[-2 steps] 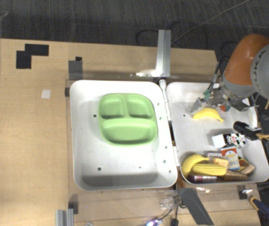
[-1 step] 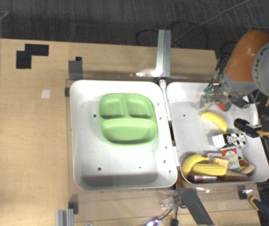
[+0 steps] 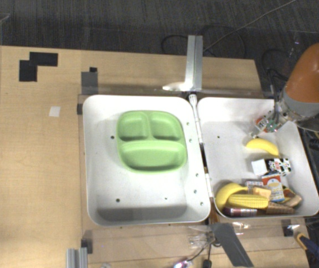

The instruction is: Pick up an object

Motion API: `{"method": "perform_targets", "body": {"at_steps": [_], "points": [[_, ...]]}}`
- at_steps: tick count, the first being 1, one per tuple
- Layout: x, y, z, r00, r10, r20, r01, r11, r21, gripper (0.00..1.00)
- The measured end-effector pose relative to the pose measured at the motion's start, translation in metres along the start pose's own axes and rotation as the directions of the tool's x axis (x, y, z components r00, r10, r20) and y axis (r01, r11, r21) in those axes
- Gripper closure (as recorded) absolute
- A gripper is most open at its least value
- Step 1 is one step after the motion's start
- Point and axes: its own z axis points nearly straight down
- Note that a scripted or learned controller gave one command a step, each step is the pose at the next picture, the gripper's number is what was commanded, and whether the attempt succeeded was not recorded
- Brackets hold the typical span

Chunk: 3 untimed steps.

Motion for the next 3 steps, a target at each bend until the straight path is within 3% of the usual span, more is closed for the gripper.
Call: {"method": "perform_targets", "body": {"at_steps": [1, 2, 3], "points": [[-0.001, 0.004, -0.012, 1.000, -0.002, 0.006, 0.002, 1.000, -0.008, 1.00], [0.022, -0.021, -0.038, 0.984, 0.180, -0.005, -0.180, 0.984, 0.005, 1.00], [0.052, -0.005, -0.009, 0.978, 0.208, -0.005, -0.208, 0.978, 0.004, 1.00]]}}
